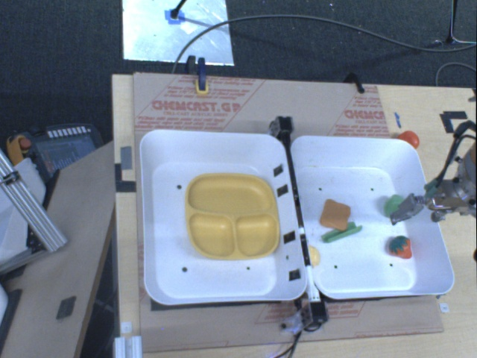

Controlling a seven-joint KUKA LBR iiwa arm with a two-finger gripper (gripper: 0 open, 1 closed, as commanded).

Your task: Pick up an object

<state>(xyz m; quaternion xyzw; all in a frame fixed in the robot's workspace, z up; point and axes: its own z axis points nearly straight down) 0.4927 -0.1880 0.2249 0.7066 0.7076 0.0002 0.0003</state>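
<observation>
The right bin (358,278) holds several small objects. A brown block (335,215) lies left of its centre, with a long green piece (341,233) just below it. A small green object (393,203) sits near the right wall, and a red, green and blue object (400,247) lies toward the front right. A pale yellow piece (314,256) rests against the divider. My gripper (406,209) reaches in low over the bin's right side, right beside the small green object. Whether it touches that object is unclear.
The left bin (160,274) holds a yellow divided plate (230,216). An orange ball (408,138) lies on the bench outside the right bin's far right corner. Black clips run along the divider (291,200) between the bins. Cables trail across the dark floor behind.
</observation>
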